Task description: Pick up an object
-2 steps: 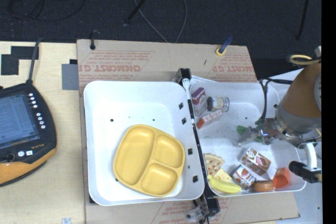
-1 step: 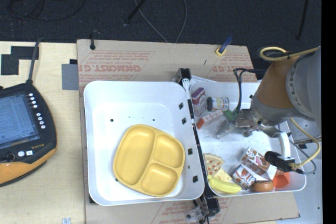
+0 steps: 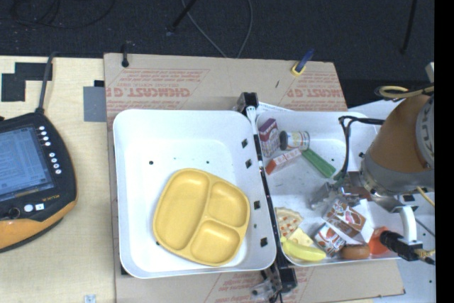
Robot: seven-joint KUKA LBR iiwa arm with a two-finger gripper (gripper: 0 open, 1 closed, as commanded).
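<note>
Hovering low in the right bin (image 3: 333, 125), the end effector (image 3: 333, 192) sits just left of the red-and-white snack packet (image 3: 346, 218), which lies slanted near-left to far-right. Honestly can't tell its grip state.

Robotics lab bench, two white bins (image 3: 186, 125) on taped cardboard sheet (image 3: 213, 81), grey and orange robot arm (image 3: 404, 145), teach pendant (image 3: 28, 174) at left, loose cables (image 3: 213, 3) on dark floor

Tool (image 3: 328, 194) fingers indistinct under arm (image 3: 401, 145).
</note>
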